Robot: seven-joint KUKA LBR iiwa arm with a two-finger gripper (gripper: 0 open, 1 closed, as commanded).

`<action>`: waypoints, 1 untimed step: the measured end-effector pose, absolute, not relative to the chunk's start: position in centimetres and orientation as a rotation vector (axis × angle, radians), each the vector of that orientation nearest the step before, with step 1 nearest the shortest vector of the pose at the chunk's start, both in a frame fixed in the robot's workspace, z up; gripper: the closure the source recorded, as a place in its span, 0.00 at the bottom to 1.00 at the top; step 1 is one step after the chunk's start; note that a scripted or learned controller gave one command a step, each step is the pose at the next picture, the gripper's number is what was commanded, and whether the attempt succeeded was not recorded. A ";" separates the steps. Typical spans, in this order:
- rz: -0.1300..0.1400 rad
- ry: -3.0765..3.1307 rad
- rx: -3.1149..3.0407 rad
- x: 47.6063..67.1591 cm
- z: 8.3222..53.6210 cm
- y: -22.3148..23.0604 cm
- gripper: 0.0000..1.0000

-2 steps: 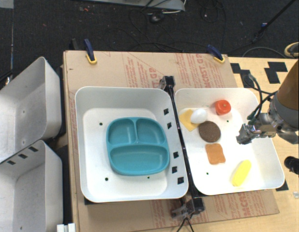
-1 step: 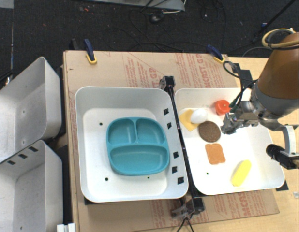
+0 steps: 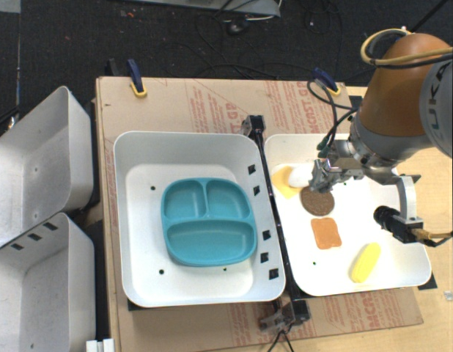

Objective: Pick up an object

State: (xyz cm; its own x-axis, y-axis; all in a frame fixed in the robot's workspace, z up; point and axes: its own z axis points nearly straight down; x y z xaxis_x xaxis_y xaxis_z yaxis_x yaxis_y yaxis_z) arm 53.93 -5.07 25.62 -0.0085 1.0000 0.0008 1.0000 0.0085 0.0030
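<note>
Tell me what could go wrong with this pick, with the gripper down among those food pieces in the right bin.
The gripper sits where the brown disc and the fried egg crowd together, so it may nudge or catch both. The disc looks flat, so the fingers could slide off. The orange square lies just below and could get pushed.

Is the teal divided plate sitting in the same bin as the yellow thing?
No, the plate lies in the left bin, the yellow thing in the right one.

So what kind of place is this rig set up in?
Probably a robotics lab test bench: two white bins on a cardboard-covered board held by clamps, toy food as pick targets, cables across the dark floor.
</note>
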 end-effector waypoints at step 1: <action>0.004 2.229 2.212 56.4 25.9 -0.7 1.00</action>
